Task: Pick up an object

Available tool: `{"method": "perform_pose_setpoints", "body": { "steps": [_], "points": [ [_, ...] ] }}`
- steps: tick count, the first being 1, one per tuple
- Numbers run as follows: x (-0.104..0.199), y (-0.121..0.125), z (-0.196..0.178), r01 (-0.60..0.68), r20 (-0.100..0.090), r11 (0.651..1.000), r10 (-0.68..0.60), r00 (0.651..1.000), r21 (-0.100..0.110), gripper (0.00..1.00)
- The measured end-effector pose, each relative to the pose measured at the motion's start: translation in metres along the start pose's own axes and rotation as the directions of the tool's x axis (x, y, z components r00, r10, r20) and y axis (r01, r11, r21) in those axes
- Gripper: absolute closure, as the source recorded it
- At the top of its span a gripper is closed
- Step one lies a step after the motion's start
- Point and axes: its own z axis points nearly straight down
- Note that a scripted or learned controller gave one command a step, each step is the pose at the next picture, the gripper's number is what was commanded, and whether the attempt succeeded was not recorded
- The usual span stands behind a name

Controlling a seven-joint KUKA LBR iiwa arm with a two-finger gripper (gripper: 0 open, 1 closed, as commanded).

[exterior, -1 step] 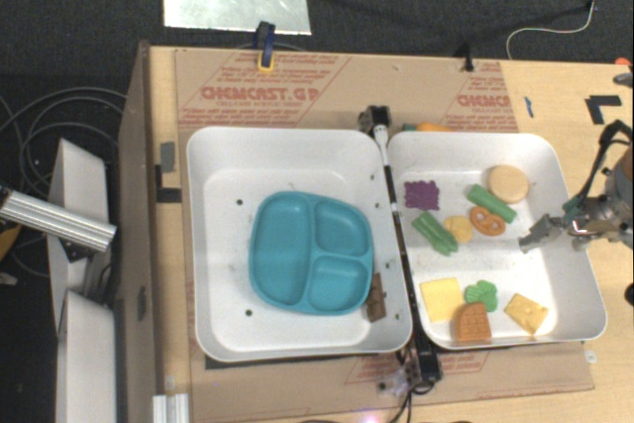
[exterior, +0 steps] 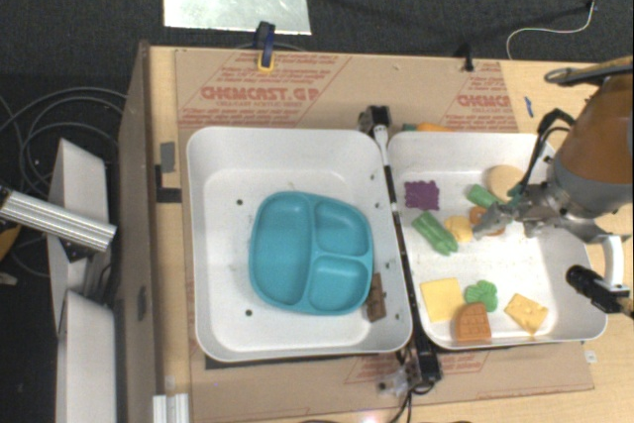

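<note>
Right white bin (exterior: 555, 258): gripper (exterior: 490, 221), opening unclear, among green toy (exterior: 434, 233), yellow piece (exterior: 459, 229), purple block (exterior: 422, 194).

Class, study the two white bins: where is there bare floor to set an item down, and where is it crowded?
Left bin: bare floor rings the blue divided plate, widest along the far wall and left side. Right bin: a bare strip along the far wall beyond the purple piece, and a patch right of the yellow square. Crowded: mid-bin around the gripper and green pieces, plus the near wall.

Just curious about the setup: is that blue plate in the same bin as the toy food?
No, the blue plate lies in the left bin; the toy food is in the right bin.
</note>
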Motion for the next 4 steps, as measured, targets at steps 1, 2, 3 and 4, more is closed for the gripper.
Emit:
{"method": "perform_pose_setpoints", "body": {
  "steps": [1, 2, 3, 4],
  "points": [
    [0.019, 0.060, 0.048, 0.000, 0.002, 1.000, 0.000, 1.000, -0.003, 0.00],
    [0.002, 0.034, 0.026, -0.010, 0.003, 1.000, 0.010, 1.000, -0.001, 0.00],
    [0.041, -0.050, 0.004, -0.009, -0.001, 1.000, 0.009, 1.000, 0.004, 0.00],
    [0.038, 0.030, 0.053, -0.003, 0.001, 1.000, 0.003, 1.000, -0.007, 0.00]
  ]
}}
